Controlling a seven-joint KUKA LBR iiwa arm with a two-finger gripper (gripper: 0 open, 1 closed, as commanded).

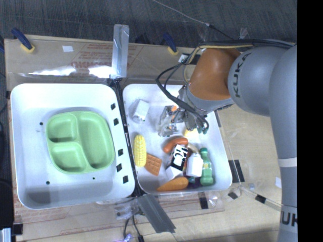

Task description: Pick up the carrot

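Observation:
The carrot (173,184) is orange and lies along the front wall of the right bin (222,150), at the bottom of the pile. My gripper (168,121) hangs over the middle of that bin, behind the pile and well clear of the carrot. Its metal tip points down to the left, toward the bin floor. The orange-banded wrist (212,74) sits above it and hides the bin's back right corner.
Near the carrot lie a corn cob (139,150), an orange waffle piece (153,164), a red sausage (175,144), a black-and-white box (177,158), a white bottle (193,165) and a green bottle (206,169). A white cup (140,110) lies at the back left. The left bin holds a green divided plate (79,141).

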